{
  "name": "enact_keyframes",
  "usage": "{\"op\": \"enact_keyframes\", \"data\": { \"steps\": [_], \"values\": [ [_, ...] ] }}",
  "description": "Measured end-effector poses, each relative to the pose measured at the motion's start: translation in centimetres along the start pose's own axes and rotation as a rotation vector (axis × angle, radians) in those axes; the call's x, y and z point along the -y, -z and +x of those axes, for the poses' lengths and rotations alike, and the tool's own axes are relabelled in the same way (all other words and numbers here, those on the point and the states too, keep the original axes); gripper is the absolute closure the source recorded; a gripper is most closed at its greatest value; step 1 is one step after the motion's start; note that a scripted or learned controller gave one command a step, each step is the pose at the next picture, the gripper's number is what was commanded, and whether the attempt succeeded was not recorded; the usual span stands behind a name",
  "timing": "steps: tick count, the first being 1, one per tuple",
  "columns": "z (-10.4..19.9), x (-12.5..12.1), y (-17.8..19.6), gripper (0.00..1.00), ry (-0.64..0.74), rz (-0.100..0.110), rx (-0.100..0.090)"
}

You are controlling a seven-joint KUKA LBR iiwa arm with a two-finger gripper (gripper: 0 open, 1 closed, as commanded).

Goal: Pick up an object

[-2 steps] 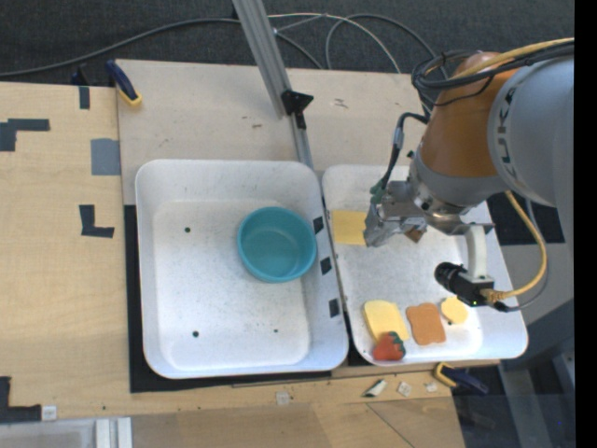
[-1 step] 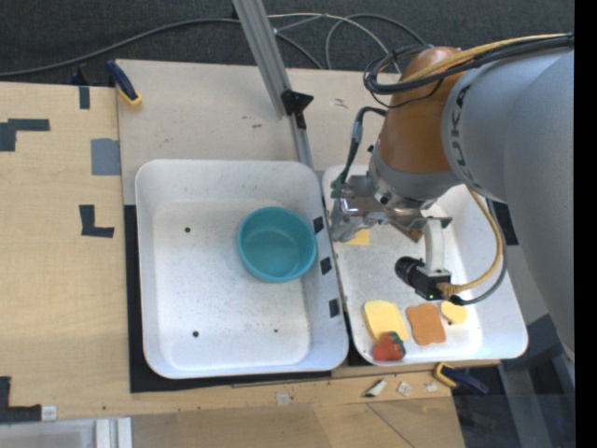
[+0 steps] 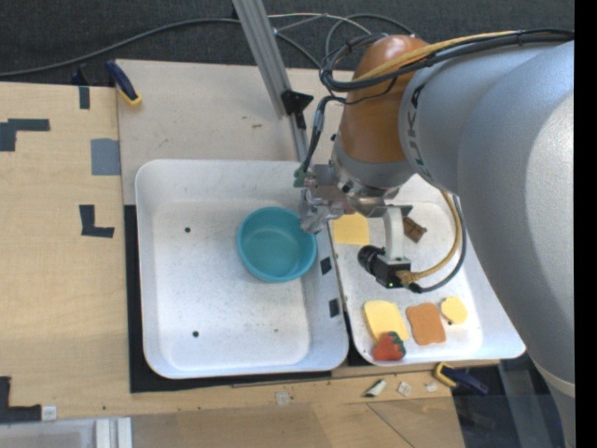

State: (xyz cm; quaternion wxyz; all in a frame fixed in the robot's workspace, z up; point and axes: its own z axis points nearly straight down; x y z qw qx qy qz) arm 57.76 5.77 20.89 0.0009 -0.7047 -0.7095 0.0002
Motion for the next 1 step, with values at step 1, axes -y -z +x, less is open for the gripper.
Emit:
{"op": "enact_keyframes", "data": {
  "steps": [1],
  "values": [
    [4.14,-1.21,0.47,1.00,-0.001,-0.001,-0.001]
  ]
}}
